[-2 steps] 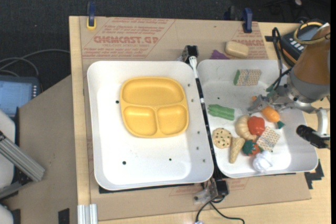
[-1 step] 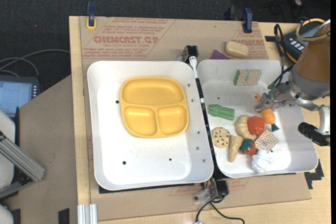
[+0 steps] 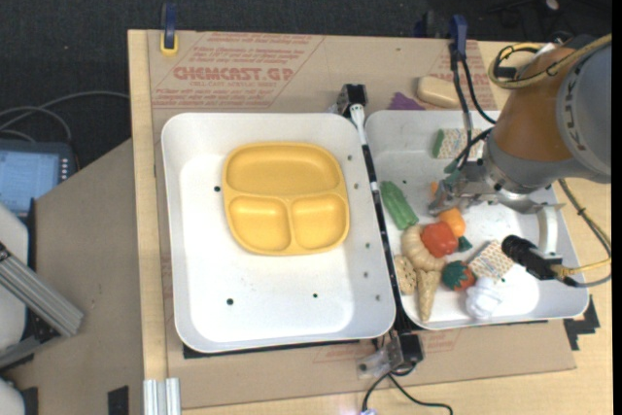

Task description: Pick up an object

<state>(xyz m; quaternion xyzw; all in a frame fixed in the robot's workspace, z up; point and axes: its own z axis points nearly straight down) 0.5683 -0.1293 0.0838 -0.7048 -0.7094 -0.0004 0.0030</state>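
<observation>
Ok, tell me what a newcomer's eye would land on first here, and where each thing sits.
The yellow divided tray stands out most, lying alone in the left bin against the white. Next comes the arm, grey with an orange band, reaching in from the right over the right bin. Below it lies a bright jumble of small toy foods, among them a green piece and a red-orange one, crowded toward that bin's near left side.

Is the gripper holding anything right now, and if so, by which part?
Cannot be told. The gripper is low in the right bin just above the orange toy, and its tips are too small to read.
</observation>
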